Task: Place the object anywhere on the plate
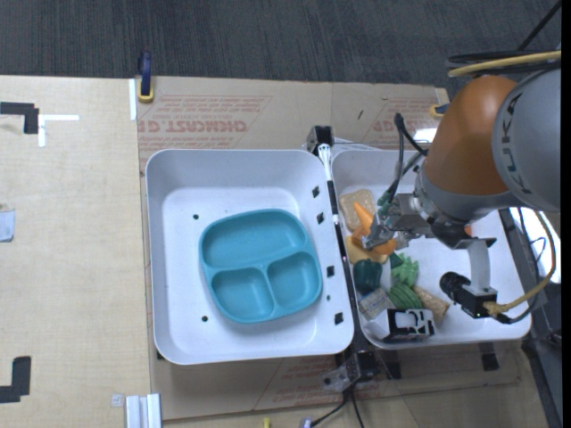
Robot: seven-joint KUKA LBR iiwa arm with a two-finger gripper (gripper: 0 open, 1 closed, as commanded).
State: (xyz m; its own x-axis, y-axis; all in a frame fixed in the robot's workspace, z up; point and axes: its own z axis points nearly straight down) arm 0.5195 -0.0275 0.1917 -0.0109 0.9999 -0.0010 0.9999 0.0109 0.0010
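A light blue plate (259, 264) with three compartments lies in the left white bin (169, 239), with nothing on it. In the right bin (508, 324), against its left wall, sits a pile of small items. My gripper (382, 233) is low over this pile, right at an orange piece (362, 214) and a second orange piece (382, 248). The wrist and the orange band of the arm (477, 141) hide the far side of that bin.
Below the gripper lie a green ribbed item (407, 272), a dark teal item (368, 275), a tan piece (434, 303) and a black and white object (409, 323). A clear wrapper (356, 200) sits behind the orange piece. A cable runs along the right bin's right side.
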